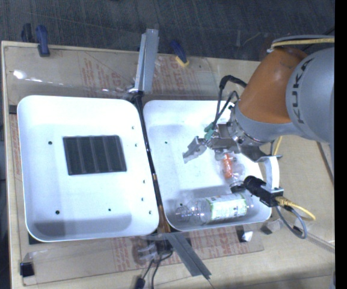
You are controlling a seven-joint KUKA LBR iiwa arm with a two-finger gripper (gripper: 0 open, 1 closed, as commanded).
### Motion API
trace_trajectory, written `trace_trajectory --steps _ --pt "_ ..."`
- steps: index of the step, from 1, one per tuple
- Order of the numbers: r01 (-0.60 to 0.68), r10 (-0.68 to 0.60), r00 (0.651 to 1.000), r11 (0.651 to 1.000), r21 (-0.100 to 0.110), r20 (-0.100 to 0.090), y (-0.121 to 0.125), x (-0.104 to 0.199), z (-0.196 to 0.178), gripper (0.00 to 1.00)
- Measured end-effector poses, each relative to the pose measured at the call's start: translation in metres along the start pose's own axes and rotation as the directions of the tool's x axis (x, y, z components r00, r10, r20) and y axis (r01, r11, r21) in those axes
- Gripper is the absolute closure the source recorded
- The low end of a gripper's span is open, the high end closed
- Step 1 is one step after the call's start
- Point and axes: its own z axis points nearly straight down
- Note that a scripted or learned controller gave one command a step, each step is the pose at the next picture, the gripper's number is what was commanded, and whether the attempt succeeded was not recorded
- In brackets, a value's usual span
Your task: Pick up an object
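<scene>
The tool (192,150) is seen low in the right bin (161,131), nothing visibly gripped; finger spread cannot be told. A clear bottle (215,209) lies along the near wall, an orange item (228,167) beside the wrist (partly hidden). A miss is likely: the bottle is round, slick, and pressed against the wall.

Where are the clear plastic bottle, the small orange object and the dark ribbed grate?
clear plastic bottle (216,209), camera view, on its white label mid-body.
small orange object (227,166), camera view, on its orange middle.
dark ribbed grate (94,155), camera view, on its centre slat.
</scene>
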Motion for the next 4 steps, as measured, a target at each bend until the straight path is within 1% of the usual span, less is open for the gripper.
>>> trace_trajectory --steps 1,2,3,4 --pt "0.26 -0.26 0.966 0.966 -0.004 0.004 0.048 -0.064 0.0 0.0" --pt "0.338 -0.338 0.941 0.941 0.0 0.001 0.058 -0.075 0.043 0.0" --pt "0.364 -0.364 0.931 0.931 -0.001 0.001 0.035 -0.075 0.039 0.0" --pt "0.383 -0.383 0.924 0.924 0.001 -0.001 0.05 -0.075 0.089 0.0"
